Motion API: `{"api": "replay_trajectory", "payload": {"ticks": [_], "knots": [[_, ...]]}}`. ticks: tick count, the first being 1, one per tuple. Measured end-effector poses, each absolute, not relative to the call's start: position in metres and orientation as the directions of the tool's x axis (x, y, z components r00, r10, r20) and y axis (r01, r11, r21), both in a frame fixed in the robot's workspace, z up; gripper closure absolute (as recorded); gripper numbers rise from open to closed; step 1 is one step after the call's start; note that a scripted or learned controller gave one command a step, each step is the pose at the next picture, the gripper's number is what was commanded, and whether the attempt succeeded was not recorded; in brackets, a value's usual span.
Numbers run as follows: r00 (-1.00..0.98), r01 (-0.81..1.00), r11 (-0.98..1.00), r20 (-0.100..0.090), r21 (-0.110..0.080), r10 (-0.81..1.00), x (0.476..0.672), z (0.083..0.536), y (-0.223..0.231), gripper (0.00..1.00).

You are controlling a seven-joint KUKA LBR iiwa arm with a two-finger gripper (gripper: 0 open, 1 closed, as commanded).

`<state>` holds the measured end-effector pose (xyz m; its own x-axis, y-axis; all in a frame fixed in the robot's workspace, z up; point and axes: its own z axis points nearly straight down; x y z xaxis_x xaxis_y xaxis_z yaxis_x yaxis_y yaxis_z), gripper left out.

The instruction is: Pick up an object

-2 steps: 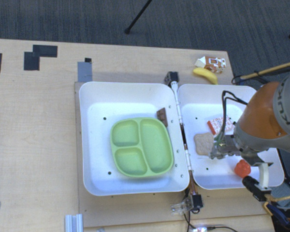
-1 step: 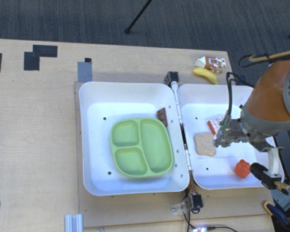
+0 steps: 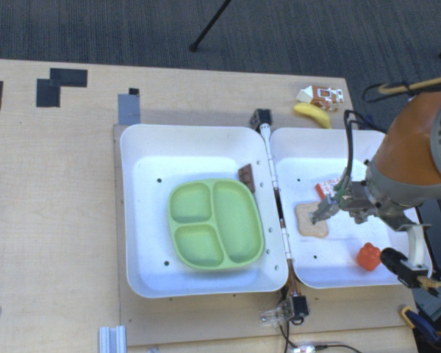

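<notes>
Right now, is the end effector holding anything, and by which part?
Cannot be told: the end effector is at the toast slice's upper right edge, no clear grip.

The arm point(image 3: 419, 153) is a thick rounded orange band over a grey wrist, with a black cable alongside and a small dark metal gripper point(image 3: 329, 206).

In the right bin point(image 3: 309, 271) I see three candidates: a flat tan toast slice point(image 3: 312, 220) at centre-left of the floor, a small red-and-white packet point(image 3: 325, 190) just above it, and an orange-red strawberry-like piece point(image 3: 368, 257) toward the lower right.
</notes>
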<state>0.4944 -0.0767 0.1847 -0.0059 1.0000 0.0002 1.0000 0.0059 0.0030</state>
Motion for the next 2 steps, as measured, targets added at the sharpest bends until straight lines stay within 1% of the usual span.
{"api": "replay_trajectory", "payload": {"ticks": [1, 2], "knots": [[-0.002, 1.0, 0.002, 0.0, 0.007, 1.0, 0.489, 0.086, -0.085, 0.0], [-0.004, 1.0, 0.004, -0.001, 0.012, 1.0, 0.491, 0.098, -0.085, 1.0]]}}
